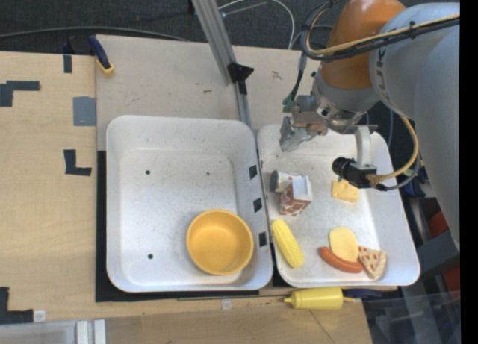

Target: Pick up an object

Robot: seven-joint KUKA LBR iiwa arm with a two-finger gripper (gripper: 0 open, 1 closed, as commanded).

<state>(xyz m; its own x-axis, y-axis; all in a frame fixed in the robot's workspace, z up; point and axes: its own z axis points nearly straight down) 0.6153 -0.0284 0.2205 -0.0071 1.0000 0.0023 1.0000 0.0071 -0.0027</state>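
Observation:
My gripper (293, 138) hangs over the far left corner of the right bin (388, 260), below the grey arm with its orange band. Nothing shows between its fingers. In that bin lie a small brown and white carton (293, 192), a corn cob (287, 242), a cheese wedge (345, 190), a yellow slice (343, 243), a red sausage (340, 260) and a pizza slice (372, 262). The carton sits just in front of the gripper, apart from it. A black part on the arm's cabling (352, 172) hovers near the cheese wedge.
The left bin (134, 186) holds a yellow bowl (219, 242) near its front right corner. A yellow mustard bottle (317, 298) lies on the bench in front of the right bin. A metal pole (216, 36) slants up behind the bins.

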